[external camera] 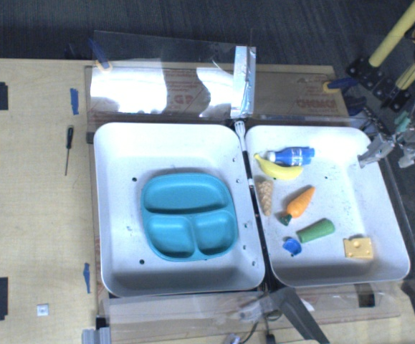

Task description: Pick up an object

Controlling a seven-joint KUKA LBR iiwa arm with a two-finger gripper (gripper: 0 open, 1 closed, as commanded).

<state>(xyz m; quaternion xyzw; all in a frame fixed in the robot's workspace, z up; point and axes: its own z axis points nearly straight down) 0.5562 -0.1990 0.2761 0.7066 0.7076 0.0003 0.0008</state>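
where bins (121,149) sit paired, one tray (188,214), one banana (277,168)

A wooden bench (28,228) bears two white bins (114,192) side by side.

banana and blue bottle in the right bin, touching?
Touching. The camera view shows the banana lying directly under the blue bottle, the banana's upper edge meeting the bottle's side with no white bin floor visible between them.
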